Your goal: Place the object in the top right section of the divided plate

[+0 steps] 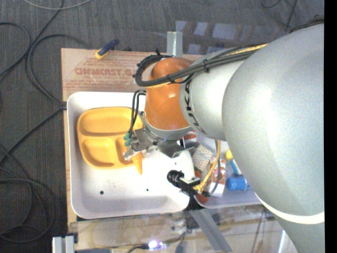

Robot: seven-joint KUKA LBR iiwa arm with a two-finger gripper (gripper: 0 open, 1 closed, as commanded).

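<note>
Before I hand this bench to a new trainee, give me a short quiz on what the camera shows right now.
1. True or false: the divided plate is blue.
2. Which bin holds the plate: A) the left bin, B) the right bin?
3. Fill in: the claw sits at the plate's ____ edge in the view.

Key: 1 false, it is yellow. 2 A. 3 right.

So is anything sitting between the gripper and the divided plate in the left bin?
Nothing visible does. The gripper hangs right over the near edge of the yellow divided plate in the left bin, with no other item between them. The arm's own bulk hides the plate's right part, so that stretch can't be checked.
</note>
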